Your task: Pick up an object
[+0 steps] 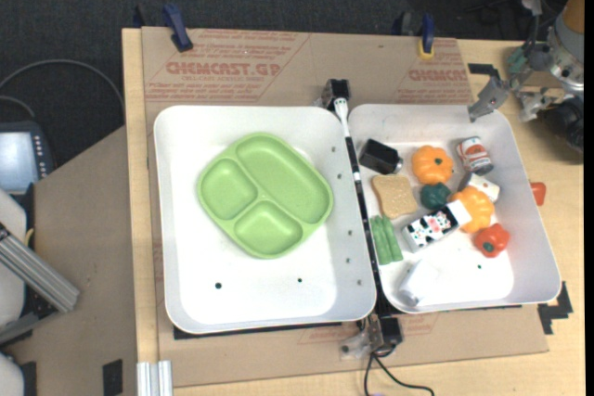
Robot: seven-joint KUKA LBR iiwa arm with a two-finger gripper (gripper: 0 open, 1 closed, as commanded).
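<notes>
Presently, gripper [501, 81]: at the upper right of the view, above the far right corner of the right bin [534, 287], clear of its contents. 2 grey fingers [484, 99] show, spread apart, nothing between them.

Right bin, contents, from nearest the gripper outward:
- Small can [474, 154], red and white, lying near the far right corner.
- Orange pumpkin [432, 164], just left of the can.
- Black block [379, 156], toward the bin's left wall.
- Dark green round piece [433, 196], just below the pumpkin.
- Tan bread slice [393, 195], left of the green piece, lying flat.
- Orange-yellow pepper [476, 205], right of centre, with a small white piece at its upper edge.
- Black-and-white spotted box [432, 228], touching the pepper's left side.
- Red tomato [492, 240], just below the pepper, near the right wall.
- Green ridged bar [385, 238], lying along the left wall.
- Pale, whitish item [409, 286], near the front edge; kind cannot be told.

Left bin [186, 292]: 1 light green divided plate [264, 195] with 3 compartments, lying near centre.

Outside the bins: 1 small orange-red piece [537, 193] on the bench just right of the right bin; 2 blue clamps [176, 26] at the far edge of the brown board [232, 65].
</notes>
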